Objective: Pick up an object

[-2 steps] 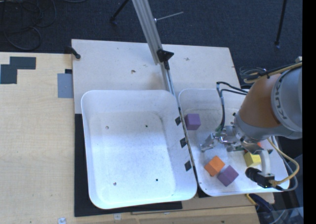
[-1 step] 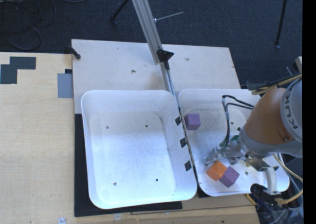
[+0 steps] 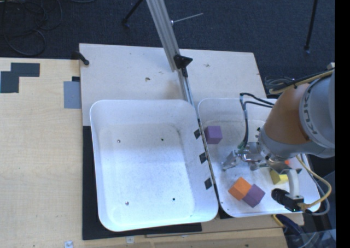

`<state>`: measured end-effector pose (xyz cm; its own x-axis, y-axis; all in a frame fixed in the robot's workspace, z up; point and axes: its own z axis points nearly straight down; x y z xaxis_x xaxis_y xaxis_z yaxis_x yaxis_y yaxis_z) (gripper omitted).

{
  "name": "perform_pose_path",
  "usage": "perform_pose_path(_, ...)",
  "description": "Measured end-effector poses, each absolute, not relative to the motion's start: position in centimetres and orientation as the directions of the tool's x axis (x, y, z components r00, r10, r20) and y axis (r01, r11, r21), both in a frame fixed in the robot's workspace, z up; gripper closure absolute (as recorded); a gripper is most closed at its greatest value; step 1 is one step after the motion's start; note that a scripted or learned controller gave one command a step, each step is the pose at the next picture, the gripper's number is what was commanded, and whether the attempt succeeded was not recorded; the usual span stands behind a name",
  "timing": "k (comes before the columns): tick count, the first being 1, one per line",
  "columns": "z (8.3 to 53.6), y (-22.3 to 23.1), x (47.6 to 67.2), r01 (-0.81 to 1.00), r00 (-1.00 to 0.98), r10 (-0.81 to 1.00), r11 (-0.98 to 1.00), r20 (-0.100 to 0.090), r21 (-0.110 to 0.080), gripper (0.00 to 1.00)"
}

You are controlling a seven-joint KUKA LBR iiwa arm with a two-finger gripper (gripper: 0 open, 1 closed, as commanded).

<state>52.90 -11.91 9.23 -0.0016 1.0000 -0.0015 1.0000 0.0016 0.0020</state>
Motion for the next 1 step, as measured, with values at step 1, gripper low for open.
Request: perform_pose_path(1, 16.93, -16.62, 55.88, 1.000, 0.003, 1.000, -0.003, -0.004, 0.007, 0.00)
